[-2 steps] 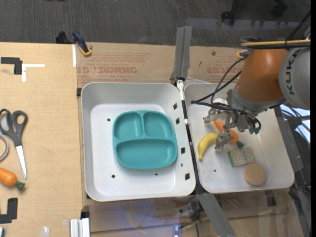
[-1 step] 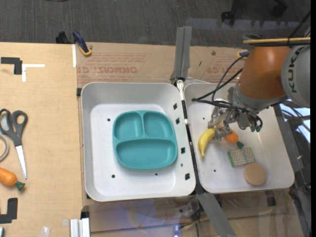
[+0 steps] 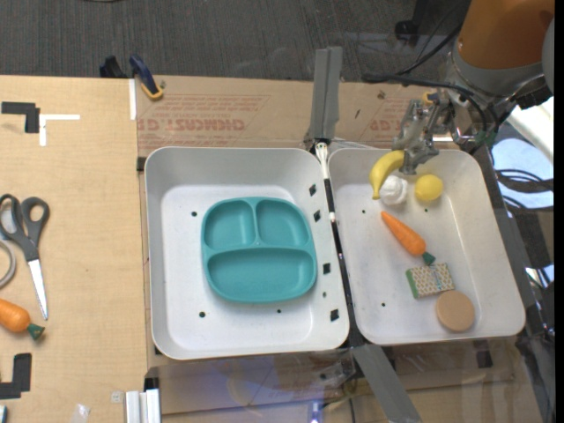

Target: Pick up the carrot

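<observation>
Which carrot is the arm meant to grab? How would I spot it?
Look in the right-hand white bin. Near its middle lies the carrot, slanted, its green end toward a speckled sponge. It is long, orange and pointed, unlike the yellow banana and lemon above it.

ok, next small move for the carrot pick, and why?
Probably shift the pincer toward the camera and a little left, to sit above the carrot, before descending. Right now it hangs at the far edge of the right bin, just over the banana and beside the yellow ball. The carrot lies apart from both, nearer mid-bin, with bare floor around it.
</observation>
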Controlling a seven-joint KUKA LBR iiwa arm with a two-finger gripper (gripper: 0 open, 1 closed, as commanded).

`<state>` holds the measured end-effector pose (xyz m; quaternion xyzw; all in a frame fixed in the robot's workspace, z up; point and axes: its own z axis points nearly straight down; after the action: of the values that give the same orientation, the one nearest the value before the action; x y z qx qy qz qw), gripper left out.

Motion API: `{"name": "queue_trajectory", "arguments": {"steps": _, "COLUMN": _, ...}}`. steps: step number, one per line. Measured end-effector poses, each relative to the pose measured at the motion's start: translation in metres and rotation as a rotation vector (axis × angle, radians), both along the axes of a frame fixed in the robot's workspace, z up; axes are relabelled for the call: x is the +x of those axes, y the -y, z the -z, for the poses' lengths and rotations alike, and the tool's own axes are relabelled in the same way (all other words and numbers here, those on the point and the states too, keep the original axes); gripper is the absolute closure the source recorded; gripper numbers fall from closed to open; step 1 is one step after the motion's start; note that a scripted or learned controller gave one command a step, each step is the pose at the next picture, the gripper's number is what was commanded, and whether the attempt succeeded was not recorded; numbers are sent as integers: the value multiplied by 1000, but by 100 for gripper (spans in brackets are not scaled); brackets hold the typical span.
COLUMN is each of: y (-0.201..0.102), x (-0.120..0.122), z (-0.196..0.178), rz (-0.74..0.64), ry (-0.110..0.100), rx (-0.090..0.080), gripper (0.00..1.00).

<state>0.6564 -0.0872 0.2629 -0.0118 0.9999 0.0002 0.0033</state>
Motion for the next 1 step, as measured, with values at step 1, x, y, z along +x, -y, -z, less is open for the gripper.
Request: {"name": "queue_trajectory", "arguments": {"steps": 1, "y": 70, "x": 4, "z": -109, "rz": -138, "ry": 0, "rx": -2, "gripper": 100}}
